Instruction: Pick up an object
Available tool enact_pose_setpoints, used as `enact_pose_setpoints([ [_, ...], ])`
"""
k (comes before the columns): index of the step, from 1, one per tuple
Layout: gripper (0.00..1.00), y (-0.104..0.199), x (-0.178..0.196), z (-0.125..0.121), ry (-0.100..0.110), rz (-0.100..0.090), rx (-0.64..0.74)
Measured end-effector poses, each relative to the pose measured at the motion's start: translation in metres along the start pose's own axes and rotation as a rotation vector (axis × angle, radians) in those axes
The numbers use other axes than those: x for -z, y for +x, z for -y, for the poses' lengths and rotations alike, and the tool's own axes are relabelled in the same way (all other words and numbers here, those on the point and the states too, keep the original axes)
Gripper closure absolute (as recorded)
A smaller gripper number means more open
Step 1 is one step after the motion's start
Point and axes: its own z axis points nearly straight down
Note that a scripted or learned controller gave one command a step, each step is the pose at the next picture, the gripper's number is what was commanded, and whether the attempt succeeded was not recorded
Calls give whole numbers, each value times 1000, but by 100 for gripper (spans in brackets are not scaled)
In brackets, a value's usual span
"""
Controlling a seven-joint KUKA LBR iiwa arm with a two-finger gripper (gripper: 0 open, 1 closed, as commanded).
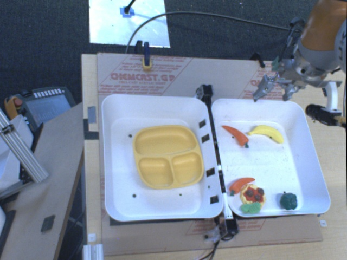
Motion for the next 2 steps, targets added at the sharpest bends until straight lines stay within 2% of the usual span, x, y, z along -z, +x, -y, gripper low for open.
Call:
enact_pose_setpoints([
  [1, 0, 0, 7, -2, -12, 2, 2],
  [2, 0, -4, -54, 1, -7, 1, 0],
])
